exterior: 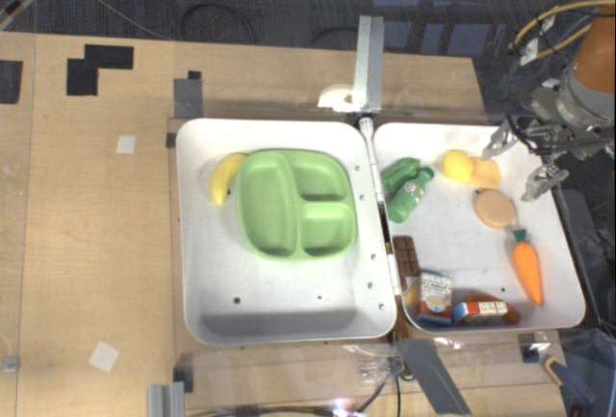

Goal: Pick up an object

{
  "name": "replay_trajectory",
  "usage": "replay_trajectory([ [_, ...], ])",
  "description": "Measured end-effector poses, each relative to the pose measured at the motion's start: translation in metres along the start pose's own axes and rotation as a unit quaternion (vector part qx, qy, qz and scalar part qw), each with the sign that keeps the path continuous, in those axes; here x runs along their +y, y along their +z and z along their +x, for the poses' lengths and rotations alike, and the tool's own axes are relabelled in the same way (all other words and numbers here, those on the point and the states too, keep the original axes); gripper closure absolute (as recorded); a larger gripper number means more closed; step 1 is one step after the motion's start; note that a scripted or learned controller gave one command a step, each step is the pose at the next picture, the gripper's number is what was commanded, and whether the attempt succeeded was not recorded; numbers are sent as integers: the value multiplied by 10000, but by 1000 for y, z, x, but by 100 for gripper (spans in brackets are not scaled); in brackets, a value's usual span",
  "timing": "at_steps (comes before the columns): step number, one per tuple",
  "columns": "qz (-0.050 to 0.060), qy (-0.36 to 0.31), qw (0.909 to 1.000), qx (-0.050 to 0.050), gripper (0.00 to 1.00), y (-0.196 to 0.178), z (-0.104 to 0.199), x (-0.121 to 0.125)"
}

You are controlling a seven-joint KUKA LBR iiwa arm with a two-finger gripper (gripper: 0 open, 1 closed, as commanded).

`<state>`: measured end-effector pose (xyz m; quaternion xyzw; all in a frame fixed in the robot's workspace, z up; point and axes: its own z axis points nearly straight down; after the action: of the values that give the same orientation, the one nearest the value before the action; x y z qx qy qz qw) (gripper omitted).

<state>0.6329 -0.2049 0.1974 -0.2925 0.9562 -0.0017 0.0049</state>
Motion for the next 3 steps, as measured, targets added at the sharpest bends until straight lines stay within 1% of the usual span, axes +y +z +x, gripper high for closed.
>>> replay_trajectory([
  [1, 34, -805, 9967, -24, 0, 96, -5, -4],
  [2, 9, -883, 9961, -9, 0, 108, 40, 26],
  [3, 29, -387, 9992, -19, 0, 105, 107, 72],
])
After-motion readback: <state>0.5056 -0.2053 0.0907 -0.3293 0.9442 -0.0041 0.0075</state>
